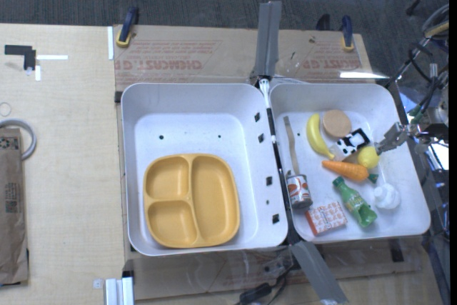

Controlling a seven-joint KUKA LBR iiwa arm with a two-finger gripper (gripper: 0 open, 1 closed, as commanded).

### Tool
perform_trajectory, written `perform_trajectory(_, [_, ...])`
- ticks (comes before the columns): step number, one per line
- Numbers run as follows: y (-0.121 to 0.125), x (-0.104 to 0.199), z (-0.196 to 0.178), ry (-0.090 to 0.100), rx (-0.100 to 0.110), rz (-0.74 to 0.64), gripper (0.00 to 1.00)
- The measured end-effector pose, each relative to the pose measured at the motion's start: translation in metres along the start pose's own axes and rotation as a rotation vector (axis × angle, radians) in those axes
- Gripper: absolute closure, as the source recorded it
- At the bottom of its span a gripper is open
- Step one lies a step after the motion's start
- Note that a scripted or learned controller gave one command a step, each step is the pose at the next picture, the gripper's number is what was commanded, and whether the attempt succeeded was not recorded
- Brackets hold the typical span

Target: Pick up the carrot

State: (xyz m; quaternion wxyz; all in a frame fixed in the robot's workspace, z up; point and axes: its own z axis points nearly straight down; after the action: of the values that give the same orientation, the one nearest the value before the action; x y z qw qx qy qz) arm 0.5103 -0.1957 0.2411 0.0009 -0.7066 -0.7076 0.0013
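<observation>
The orange carrot (345, 168) lies on its side in the right bin (400, 225), near the middle, its green end pointing right. A yellow lemon (368, 156) touches it just above, and a green bottle (355, 202) lies just below it. My gripper (394, 136) reaches in over the bin's right wall, above and to the right of the carrot and close to the lemon. Nothing is visibly held in it.
The right bin also holds a banana (316, 136), a round tan piece (335, 123), a black-and-white item (351, 144), a can (298, 191), a red-and-white packet (326, 218), a white lump (386, 195) and a thin utensil (291, 146). A yellow divided plate (191, 198) sits in the left bin (136, 153).
</observation>
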Motion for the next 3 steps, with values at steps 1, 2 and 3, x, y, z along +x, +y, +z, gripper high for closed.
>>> perform_trajectory(1, [-0.02,-0.02,-0.022,-0.001,-0.002,0.123,0.0])
perform_trajectory(2, [0.052,0.017,0.111,0.0,0.0,0.026,0.0])
perform_trajectory(3, [0.008,0.037,0.15,0.001,0.0,0.048,0.0])
